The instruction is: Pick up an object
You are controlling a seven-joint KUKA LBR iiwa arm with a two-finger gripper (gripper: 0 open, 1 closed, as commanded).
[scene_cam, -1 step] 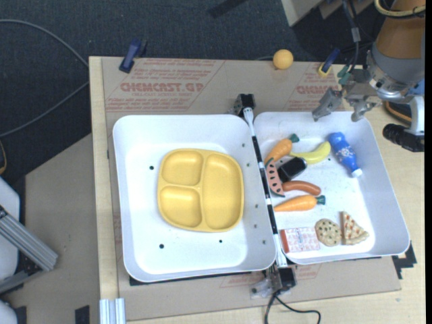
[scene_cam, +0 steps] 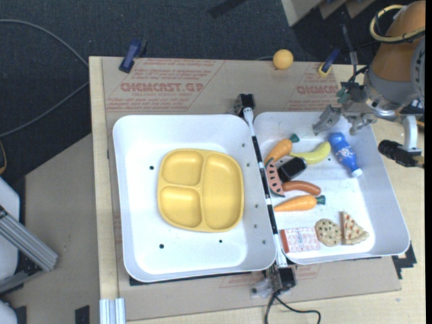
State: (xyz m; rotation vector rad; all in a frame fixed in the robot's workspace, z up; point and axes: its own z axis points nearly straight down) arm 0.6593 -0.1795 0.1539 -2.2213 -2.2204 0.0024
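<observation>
My gripper [scene_cam: 341, 121] hangs over the far edge of the right bin [scene_cam: 388, 201], open, with nothing between its fingers. Just below it lie a blue bottle [scene_cam: 344, 152] and a yellow banana [scene_cam: 312, 154]. Further left and nearer in the same bin are a small carrot [scene_cam: 279, 150], a black block [scene_cam: 292, 168], a watermelon slice [scene_cam: 273, 179], a red sausage [scene_cam: 301, 187] and a larger carrot [scene_cam: 297, 204]. A cookie [scene_cam: 327, 231], a pizza slice [scene_cam: 352, 229] and a red-and-white packet [scene_cam: 299, 239] lie at the near edge.
The left bin [scene_cam: 135, 147] holds a yellow divided plate [scene_cam: 200, 189]. An orange ball [scene_cam: 283, 59] and two blue clamps [scene_cam: 131, 55] sit on the cardboard beyond the bins. The arm's grey and orange body [scene_cam: 398, 52] stands at the far right.
</observation>
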